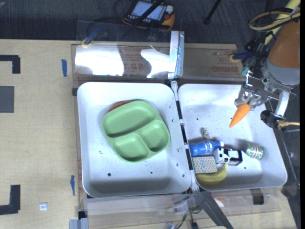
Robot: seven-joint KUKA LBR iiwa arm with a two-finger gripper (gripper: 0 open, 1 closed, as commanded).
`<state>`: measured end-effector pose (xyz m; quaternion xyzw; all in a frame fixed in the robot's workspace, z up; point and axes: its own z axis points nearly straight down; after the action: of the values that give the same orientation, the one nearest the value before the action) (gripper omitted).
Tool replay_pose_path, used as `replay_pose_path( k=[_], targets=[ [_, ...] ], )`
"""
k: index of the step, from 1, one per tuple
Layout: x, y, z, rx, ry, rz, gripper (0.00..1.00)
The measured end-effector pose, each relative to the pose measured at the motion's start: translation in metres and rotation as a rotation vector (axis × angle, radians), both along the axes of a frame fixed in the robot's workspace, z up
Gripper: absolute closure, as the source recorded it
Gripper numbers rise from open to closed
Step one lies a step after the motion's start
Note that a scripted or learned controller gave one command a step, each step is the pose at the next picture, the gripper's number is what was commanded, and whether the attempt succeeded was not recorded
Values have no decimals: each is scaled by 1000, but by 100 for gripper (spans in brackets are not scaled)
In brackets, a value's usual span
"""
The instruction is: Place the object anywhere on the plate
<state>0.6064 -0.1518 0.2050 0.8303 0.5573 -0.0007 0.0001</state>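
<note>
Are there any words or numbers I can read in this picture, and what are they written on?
No text reads clearly.
Reddish print on the cardboard behind the bins: too blurred to read.
Label on the blue can: too small to read.
Label on the green can: too small to read.
Lit screen of the device at the top: too blurred to read.
The green plate and the carrot carry no writing.

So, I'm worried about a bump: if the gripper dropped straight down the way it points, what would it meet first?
Probably the bare floor of the right bin, under the carrot held by the gripper. The cans and banana lie nearer the camera, though depth is unclear.
</note>
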Motion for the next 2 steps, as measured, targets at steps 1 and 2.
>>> replay_pose_path(
  k=[1,2],
  targets=[
    [-41,78,-2,3,1,333,100],
    [-29,142,-21,2,1,400,100]
  ],
)
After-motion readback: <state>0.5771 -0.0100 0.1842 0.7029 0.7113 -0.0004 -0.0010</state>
